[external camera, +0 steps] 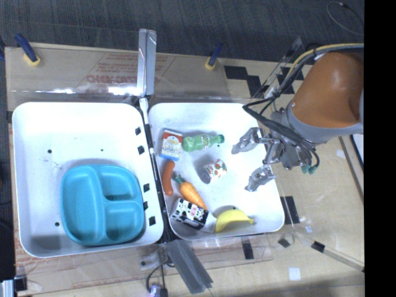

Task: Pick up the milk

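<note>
The milk (pixel 189 212) is a small carton with black-and-white cow patches, lying at the front of the right bin (pixel 272 212) between a carrot (pixel 191 192) and a banana (pixel 233 219). My gripper (pixel 245 166) hangs over the right side of that bin, open, with nothing between its fingers. It is to the right of and behind the milk, well apart from it. One finger (pixel 246 142) points toward a green bottle (pixel 201 142), the other finger (pixel 259 179) is above the bin floor behind the banana.
The right bin also holds an orange-and-white carton (pixel 171 145), a small can (pixel 215 170) and a sausage (pixel 167 177). A blue divided tray (pixel 102 204) lies in the left bin (pixel 37 135). A divider wall separates the bins.
</note>
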